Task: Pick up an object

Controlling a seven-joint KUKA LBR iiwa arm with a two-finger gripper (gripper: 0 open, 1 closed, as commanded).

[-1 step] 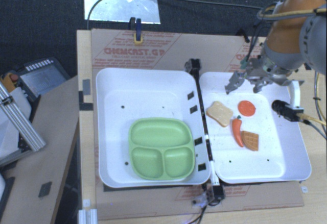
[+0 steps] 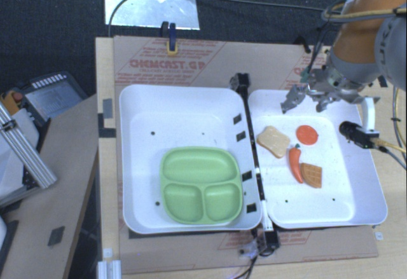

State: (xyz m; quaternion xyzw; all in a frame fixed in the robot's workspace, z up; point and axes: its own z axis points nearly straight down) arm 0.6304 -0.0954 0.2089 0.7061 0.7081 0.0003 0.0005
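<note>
Start at your left: the shallow white plastic bin on the left (image 2: 137, 144) holds a pale green, three-compartment plastic tray (image 2: 200, 183), sitting low toward the near edge. It looks like a drop-off spot more than a target, since it is broad and flat and gives two fingers little to close on.

Between the two bins runs a dark hinge-like strip (image 2: 249, 150), so what lies on one side stays apart from the other.

Move on to the shallow white plastic bin on the right (image 2: 362, 201). This is where your pickable things sit, bunched near its middle. A tan toy slice of bread (image 2: 274, 142) lies closest to the divider. Just to its right and a little farther back is a flat red-orange disc, like a tomato slice (image 2: 307, 135). Nearer the front, an orange toy carrot with a green tip (image 2: 296, 163) lies lengthwise, and a small brown waffle-like square (image 2: 311, 175) is touching or almost touching it. That tight pairing could make a clean grasp on either one awkward; the bread and the disc have more room around them.

Farthest right, the two-finger gripper (image 2: 308, 100) hangs over the far part of this bin, above and behind the disc. Its fingers are spread apart with nothing between them, so nothing is picked yet. I judge the arm is placed to descend on the cluster.
</note>
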